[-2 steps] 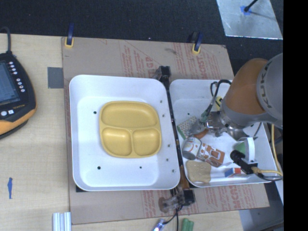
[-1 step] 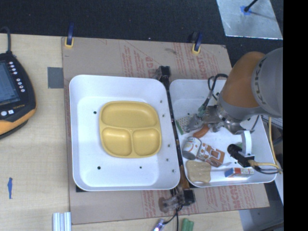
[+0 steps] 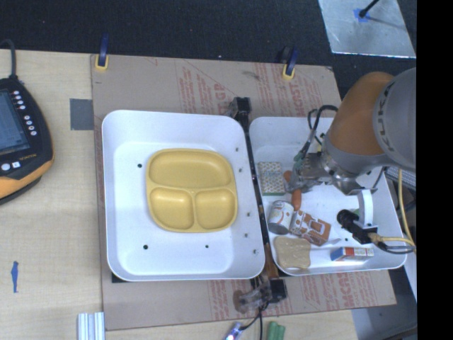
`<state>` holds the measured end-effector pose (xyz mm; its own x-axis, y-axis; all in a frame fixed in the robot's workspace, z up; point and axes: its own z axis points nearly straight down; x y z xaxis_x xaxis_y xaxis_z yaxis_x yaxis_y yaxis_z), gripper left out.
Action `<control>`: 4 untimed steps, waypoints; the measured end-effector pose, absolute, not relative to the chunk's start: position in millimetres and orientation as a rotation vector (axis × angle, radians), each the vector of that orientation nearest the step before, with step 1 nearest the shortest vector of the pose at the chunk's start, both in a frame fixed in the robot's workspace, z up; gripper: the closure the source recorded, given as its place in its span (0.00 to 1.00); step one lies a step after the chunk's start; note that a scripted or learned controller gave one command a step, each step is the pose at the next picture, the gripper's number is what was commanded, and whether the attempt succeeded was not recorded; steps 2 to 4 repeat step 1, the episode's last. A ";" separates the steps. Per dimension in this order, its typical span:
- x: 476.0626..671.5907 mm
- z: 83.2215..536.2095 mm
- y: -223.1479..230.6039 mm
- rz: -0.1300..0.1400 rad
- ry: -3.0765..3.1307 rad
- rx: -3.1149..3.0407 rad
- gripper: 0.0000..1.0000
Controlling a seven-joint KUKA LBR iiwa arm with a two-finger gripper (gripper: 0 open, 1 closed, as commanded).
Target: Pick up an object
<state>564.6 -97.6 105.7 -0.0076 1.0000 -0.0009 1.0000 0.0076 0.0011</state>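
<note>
My gripper point(image 3: 303, 174) is low in the right bin point(image 3: 382, 264), at its upper middle, under the grey wrist and orange band. A thin orange stick point(image 3: 296, 199) lies just below it, partly hidden by the gripper. Beside it to the left lies a speckled square pad point(image 3: 270, 176). Lower down are a small silver can point(image 3: 280, 217), a brown patterned packet point(image 3: 311, 227), a tan flat round piece point(image 3: 293, 253) and a red, white and blue tube point(image 3: 352, 253). I cannot see whether anything is held.
The left bin point(image 3: 124, 190) holds a yellow three-part plate point(image 3: 191, 188). A black divider rail point(image 3: 253, 183) runs between the bins. A handheld pendant point(image 3: 18, 140) sits at the bench's far left. Clamps stand at the cardboard's back edge.
</note>
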 end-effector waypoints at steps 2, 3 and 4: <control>587.8 192.3 -34.3 0.000 2.227 2.219 1.00; 587.8 192.3 -34.3 0.000 2.227 2.219 1.00; 587.8 192.3 -34.3 0.000 2.227 2.219 1.00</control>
